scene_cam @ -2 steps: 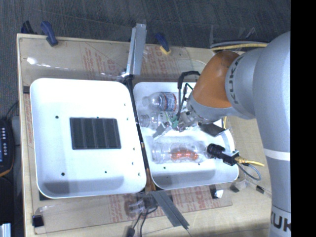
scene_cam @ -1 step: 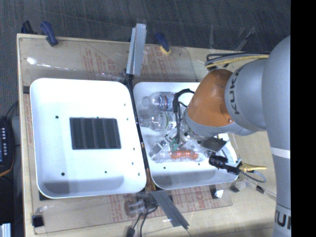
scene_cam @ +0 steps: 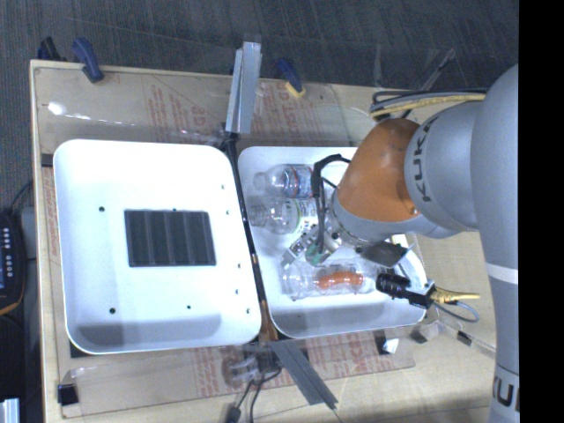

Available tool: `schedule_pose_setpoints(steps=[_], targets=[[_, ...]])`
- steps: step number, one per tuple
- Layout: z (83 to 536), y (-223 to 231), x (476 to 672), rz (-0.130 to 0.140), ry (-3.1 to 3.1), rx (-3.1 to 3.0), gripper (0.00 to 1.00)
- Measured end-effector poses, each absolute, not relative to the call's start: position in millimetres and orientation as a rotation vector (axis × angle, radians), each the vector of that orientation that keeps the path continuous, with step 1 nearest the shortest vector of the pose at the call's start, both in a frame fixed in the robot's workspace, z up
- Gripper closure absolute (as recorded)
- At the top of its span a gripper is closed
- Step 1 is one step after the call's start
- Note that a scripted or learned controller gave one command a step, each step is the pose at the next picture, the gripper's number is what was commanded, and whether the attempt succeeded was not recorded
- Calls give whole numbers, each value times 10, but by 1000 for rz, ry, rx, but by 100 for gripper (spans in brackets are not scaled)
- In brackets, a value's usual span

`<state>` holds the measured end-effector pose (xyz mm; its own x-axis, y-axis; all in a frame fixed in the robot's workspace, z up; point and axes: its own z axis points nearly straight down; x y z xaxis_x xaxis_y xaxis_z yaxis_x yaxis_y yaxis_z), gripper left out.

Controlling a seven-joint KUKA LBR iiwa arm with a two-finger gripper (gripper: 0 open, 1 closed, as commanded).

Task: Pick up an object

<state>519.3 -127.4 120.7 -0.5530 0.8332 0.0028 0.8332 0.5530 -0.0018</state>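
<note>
my gripper (scene_cam: 315, 245) hangs low in the right bin (scene_cam: 330, 324); how wide it stands, i cannot tell. the clear packet with orange inside (scene_cam: 330, 280) lies just nearward, its long axis running left to right.

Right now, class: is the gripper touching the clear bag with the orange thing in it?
Cannot tell. In the camera view the gripper sits right at the bag's upper left edge, but the arm's wrist hides the meeting point, so neither contact nor gap shows plainly.
</note>
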Motion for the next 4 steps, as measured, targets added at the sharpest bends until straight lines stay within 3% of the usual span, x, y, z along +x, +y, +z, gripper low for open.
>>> schedule_pose_setpoints(steps=[1, 2, 3, 4], targets=[[1207, -1275, 5192, 1, -2765, -1484, 0], [911, -1458, 4761, 0, -2773, -1470, 0], [906, -1529, 5239, -18, -2413, -1984, 0], [913, -1429, 4767, 0, -2454, -1956, 0]])
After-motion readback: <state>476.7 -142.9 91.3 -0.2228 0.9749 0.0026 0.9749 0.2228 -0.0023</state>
